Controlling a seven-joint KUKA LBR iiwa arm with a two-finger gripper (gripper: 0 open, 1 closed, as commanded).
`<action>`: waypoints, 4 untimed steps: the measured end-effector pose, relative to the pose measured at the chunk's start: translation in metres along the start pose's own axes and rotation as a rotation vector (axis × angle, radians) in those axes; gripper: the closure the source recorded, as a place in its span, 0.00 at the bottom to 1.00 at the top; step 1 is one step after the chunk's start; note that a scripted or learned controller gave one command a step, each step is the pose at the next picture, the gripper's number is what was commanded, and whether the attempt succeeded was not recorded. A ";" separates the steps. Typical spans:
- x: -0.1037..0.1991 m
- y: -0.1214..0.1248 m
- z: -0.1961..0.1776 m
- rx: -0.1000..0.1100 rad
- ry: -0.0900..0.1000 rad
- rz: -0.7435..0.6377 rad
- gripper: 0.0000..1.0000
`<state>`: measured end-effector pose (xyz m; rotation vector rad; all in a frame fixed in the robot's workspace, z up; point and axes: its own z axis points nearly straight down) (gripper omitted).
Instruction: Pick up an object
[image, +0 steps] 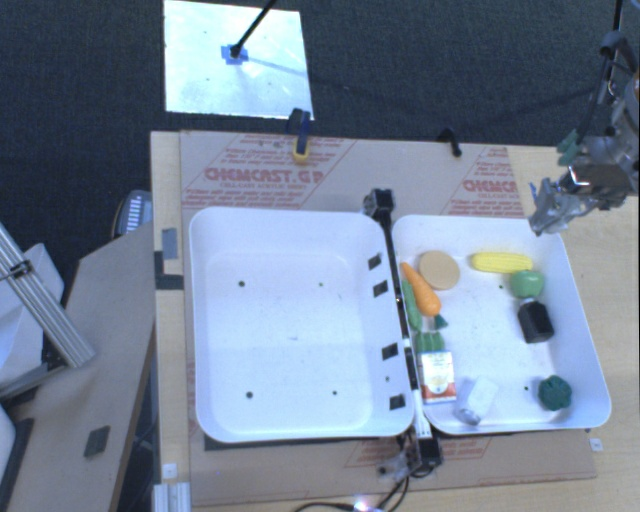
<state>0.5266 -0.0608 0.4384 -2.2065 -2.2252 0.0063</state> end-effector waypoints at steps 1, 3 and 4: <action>0.069 -0.030 -0.103 -0.022 0.000 -0.004 1.00; 0.098 -0.040 -0.096 -0.011 -0.002 0.003 1.00; 0.113 -0.040 -0.096 -0.011 -0.002 0.004 1.00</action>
